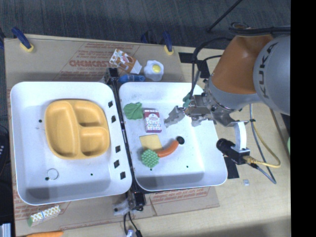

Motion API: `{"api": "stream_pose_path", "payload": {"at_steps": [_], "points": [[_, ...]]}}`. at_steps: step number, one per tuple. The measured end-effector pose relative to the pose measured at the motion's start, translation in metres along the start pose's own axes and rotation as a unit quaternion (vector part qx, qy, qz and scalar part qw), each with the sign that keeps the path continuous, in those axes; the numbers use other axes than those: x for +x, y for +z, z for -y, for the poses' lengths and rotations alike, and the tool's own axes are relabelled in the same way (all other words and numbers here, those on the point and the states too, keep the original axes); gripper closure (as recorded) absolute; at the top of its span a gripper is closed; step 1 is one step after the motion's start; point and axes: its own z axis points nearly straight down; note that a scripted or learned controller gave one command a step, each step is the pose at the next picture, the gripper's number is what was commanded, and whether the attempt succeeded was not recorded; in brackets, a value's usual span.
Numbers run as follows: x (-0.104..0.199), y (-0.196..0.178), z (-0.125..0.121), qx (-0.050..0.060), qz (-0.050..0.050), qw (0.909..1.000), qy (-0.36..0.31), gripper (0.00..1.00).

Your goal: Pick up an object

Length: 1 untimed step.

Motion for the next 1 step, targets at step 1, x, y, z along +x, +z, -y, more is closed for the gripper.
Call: {"api": "stream_pose_path", "payload": {"at_steps": [1], "points": [[0.0042, 0.1617, -0.0368, 0.000, 0.000, 0.9998, 0.018, 0.00]]}}
